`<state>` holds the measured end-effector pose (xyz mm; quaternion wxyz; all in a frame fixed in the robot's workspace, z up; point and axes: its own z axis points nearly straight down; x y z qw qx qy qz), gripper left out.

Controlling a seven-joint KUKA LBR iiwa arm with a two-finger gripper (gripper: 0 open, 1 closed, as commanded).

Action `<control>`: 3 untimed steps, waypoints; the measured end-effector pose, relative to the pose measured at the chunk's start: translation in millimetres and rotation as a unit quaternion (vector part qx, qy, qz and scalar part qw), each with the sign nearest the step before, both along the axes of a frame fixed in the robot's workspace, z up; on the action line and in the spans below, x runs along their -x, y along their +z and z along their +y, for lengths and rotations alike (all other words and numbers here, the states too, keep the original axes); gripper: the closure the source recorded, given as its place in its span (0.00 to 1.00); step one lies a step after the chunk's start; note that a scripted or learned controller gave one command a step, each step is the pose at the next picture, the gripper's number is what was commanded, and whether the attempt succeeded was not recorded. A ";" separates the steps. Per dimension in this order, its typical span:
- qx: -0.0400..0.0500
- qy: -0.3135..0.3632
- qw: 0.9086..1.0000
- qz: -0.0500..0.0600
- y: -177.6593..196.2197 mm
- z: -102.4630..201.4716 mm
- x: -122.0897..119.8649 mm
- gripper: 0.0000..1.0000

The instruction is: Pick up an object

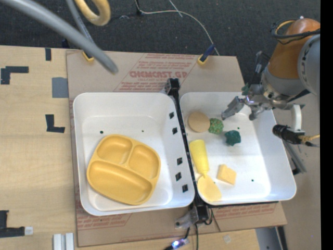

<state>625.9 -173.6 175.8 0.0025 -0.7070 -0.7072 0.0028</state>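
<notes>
White plastic walls frame the right bin (270, 191), where all the loose pieces lie; the left bin (83, 108) carries a yellow divided tray (123, 169). The gripper (240, 106) hangs over the far right part of the right bin, its two fingers spread apart with nothing between them.

Nearest to it are the light green lump (216, 125) and the dark green lump (232, 137), both a short way to the left and toward the near side of the fingertips. The tan round disc (197, 122) touches the light green lump on its left, so a closing there risks catching both. The dark green lump stands apart from its neighbours, with bare bin floor to its right and near side, which looks like the easier target.

Further toward the near edge lie a yellow spoon (202, 170), its long axis running far-to-near beside the divider (179, 139), and a pale cheese wedge (226, 175). The spoon sits close to the divider, leaving little finger room on its left.
</notes>
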 end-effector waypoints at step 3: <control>0.000 0.000 1.000 -0.005 9.9 -4.9 -0.2 1.00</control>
